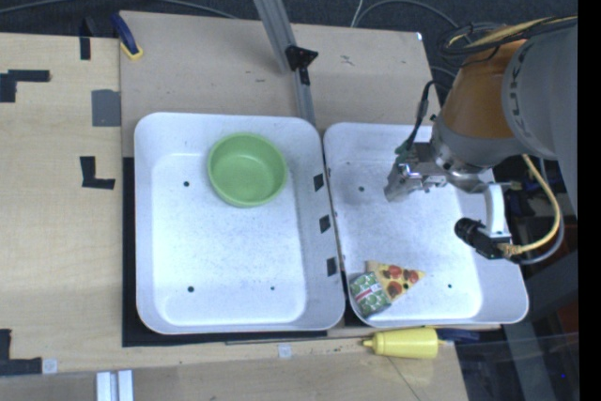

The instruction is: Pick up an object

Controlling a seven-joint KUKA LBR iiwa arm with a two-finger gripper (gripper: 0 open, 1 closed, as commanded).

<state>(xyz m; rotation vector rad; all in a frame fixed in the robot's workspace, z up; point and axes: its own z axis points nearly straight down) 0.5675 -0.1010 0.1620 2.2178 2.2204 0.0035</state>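
- Gripper point(402, 186) position first: it hangs over the upper middle of the right bin point(470, 310), on bare white floor, with nothing visible beneath or between it.
- How far it stands open I cannot tell; the wrist and the orange band hide too much of it from this slanted view.
- Nearest candidates lie toward the bin's near-left corner: a pizza slice toy point(398, 276) and, touching it on its left, a small green can point(367, 293).
- Direction that matters (the whole move turns on it): the pair sits toward the camera and slightly left of the tool, well apart from it, in the same bin.
- Slice's long axis runs roughly left to right, tip pointing right, so a grasp across its width looks the more promising one.
- Green bowl point(247, 168) rests in the left bin point(155, 296), farther off across the divider.
- Yellow bottle point(406, 343) lies outside the bins on the bench edge.
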